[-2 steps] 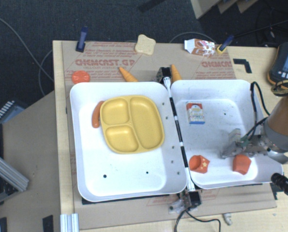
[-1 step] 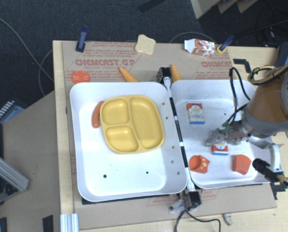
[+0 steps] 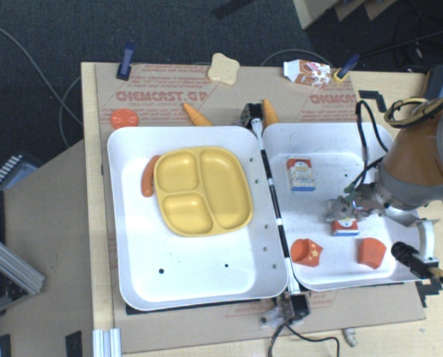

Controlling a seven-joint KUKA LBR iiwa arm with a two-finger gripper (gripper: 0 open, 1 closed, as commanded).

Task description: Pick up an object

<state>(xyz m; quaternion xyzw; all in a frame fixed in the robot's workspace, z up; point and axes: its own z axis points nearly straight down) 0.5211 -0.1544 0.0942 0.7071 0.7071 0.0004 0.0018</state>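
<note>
Hand (image 3: 343, 213) low, arm (image 3: 422, 162) from right

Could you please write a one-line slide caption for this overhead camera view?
Gripper low over a small carton in the right bin; yellow tray in the left bin.

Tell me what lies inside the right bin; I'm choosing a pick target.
The right bin holds a small carton, two orange pieces, and a small red-and-white item directly below the gripper. The arm covers the bin's right edge.

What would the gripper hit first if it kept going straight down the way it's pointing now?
Probably the small red and white carton in the right bin. The gripper sits right at it, pointing down, though one slanted view leaves height unclear.
</note>
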